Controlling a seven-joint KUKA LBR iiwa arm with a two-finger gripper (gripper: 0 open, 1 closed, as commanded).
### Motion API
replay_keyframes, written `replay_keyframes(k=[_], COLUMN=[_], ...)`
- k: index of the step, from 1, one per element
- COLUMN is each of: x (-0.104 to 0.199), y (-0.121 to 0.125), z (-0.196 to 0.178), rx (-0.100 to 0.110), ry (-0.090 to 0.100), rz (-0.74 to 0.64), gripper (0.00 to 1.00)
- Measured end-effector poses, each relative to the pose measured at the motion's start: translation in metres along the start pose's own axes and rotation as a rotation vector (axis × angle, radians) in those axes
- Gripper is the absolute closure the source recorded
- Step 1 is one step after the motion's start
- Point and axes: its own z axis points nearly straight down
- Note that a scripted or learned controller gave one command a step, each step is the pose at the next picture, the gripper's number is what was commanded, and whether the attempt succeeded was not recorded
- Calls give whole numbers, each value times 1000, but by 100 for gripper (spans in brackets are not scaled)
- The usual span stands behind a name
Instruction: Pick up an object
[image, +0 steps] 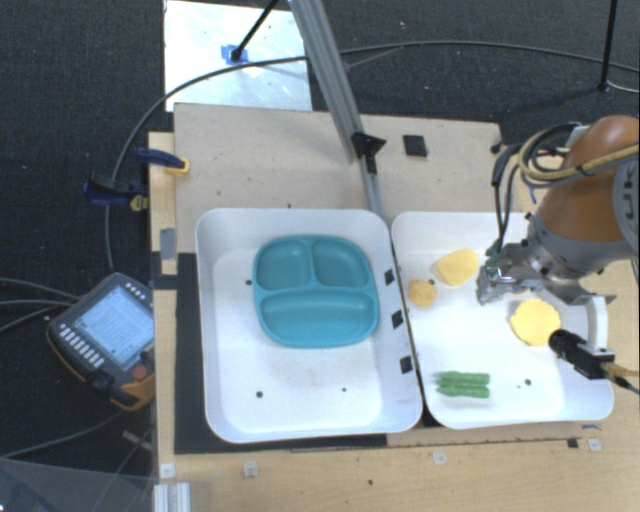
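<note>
From the camera view we see 2 white bins side by side: the left bin (225, 380) carries a blue divided plate (315, 290), and the right bin (560, 395) holds all the loose items. We count 4 candidates there: a larger yellow piece (457, 267) near the bin's upper left, a small yellow piece (423, 293) just beside the wall shared by the 2 bins, a round yellow piece (534, 322) toward the right, and a green bean pod (463, 384) lying flat near the front edge.

The gripper (493, 285) hangs low in the right bin, between the larger yellow piece and the round one, and we see nothing caught in it. We cannot tell how the claw stands, because the wrist body covers it from this angle.

As for room, we judge the larger yellow piece the nearest target, with bare floor around it. The small piece sits tight to the wall, which would likely crowd a grasp. The pod has open floor on 3 sides.
</note>
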Motion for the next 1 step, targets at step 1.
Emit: replay_keyframes(k=[1], x=[0], y=[1], z=[-52], rx=[0], ry=[0], rz=[-1], gripper=[100])
